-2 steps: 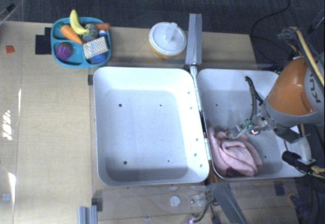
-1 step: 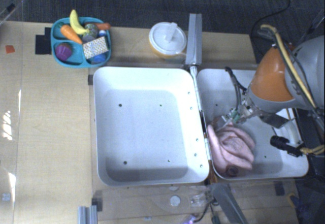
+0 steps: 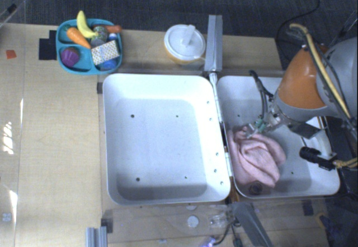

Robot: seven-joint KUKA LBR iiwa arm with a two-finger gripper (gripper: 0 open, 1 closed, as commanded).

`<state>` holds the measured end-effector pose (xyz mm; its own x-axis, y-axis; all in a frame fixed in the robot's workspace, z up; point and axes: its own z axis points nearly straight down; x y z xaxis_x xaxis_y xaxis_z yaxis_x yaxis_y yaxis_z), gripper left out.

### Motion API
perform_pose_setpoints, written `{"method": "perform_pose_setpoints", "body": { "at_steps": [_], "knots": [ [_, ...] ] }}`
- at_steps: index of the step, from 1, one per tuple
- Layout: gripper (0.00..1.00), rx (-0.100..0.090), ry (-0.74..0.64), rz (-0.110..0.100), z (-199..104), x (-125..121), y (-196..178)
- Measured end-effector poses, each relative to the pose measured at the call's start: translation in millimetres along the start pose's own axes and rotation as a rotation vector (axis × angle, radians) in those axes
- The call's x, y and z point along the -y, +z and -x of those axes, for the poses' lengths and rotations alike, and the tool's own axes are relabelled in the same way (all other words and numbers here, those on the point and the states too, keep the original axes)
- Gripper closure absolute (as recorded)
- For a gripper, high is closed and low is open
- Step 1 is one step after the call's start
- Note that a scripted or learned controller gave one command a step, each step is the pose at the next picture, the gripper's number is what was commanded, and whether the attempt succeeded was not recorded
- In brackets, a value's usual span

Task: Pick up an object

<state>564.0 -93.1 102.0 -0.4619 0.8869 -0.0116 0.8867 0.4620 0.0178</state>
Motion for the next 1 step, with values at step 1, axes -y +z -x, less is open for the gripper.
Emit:
{"method": "perform_pose_setpoints", "body": {
  "at_steps": [1],
  "knots": [
    [0.0, 0.0, 0.0, 0.0, 0.1, 0.1, 0.0]
  ]
}}
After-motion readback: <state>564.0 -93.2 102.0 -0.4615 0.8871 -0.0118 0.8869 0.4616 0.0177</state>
